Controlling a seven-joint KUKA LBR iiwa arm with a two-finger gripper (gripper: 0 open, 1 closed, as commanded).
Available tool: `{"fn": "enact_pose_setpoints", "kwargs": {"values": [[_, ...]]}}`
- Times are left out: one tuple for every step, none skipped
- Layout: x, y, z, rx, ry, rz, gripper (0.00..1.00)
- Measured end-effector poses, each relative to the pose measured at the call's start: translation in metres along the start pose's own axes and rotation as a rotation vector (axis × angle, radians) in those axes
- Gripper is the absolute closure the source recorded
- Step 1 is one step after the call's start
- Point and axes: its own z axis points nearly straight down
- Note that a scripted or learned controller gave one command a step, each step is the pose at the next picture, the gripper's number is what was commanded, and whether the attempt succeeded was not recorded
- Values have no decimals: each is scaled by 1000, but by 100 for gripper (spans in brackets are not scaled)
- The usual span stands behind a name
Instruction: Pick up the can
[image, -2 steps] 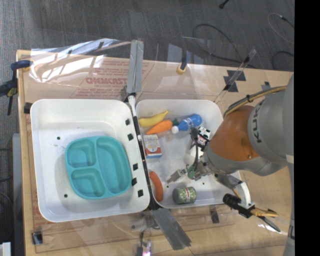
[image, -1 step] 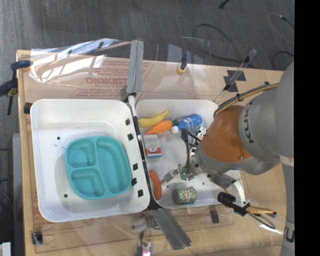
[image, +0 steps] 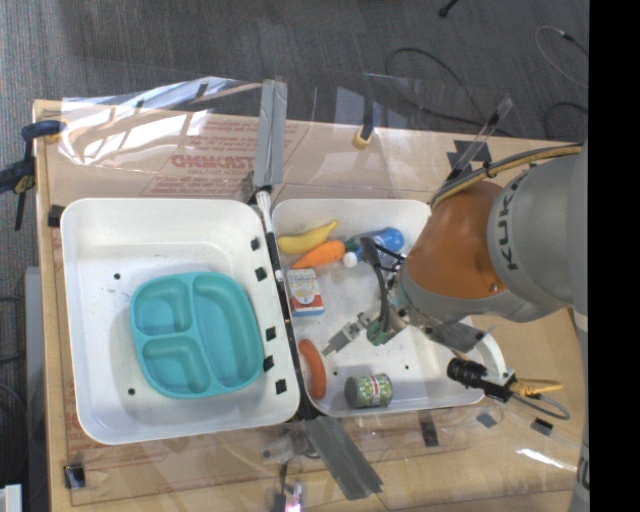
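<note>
Here, the two-finger gripper (image: 352, 335), jaws apart, hangs above the green cylindrical metal can (image: 369, 390) lying near the right white bin's (image: 430, 400) near rim, with an orange oval toy (image: 314, 369) to its left.

The can (image: 370, 390) lies at the right bin's (image: 425, 213) front edge, open floor above it. A sausage (image: 313, 368) crowds its left; the gripper (image: 352, 335) hangs just above.

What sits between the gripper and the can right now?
In the camera view, only bare white floor of the right bin. The gripper hangs above and slightly left of the can, which lies on its side near the front wall.
</note>
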Motion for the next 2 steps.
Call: {"fn": "enact_pose_setpoints", "kwargs": {"values": [[0,0,0,0,0,0,0],[-24,-33,-11,-1,-2,-87,0]]}}
